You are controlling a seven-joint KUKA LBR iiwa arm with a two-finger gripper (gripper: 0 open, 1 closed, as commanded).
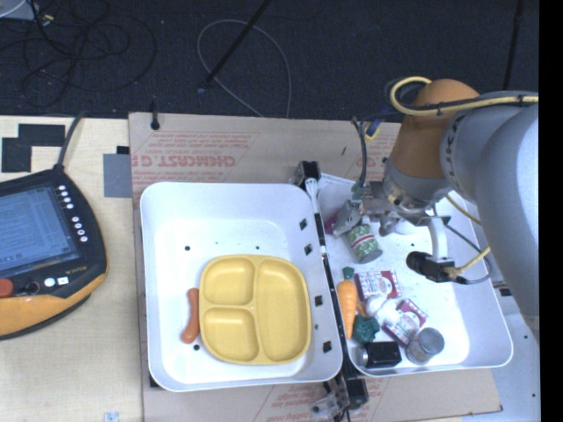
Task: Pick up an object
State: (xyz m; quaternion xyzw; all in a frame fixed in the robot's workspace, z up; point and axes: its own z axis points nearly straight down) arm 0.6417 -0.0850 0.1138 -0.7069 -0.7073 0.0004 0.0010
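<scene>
Whether the fingers of the gripper (380,221) are open or closed cannot be told, since the wrist hides them; it hangs low in the right bin (479,341), just above a small green can (363,242) lying tilted. At far left a tablet (40,244) rests on the bench, and the left bin (163,209) holds a sausage (190,316) beside a yellow divided plate (255,309). Further right, a carrot (348,301), snack packets (391,301), a black block (383,353) and a tin (424,345) lie clustered near the right bin's front.

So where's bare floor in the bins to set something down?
Left bin: bare floor along its far side, beyond the yellow tray and sausage. Right bin: crowded near the divider, around the carrot, packets and can.
</scene>
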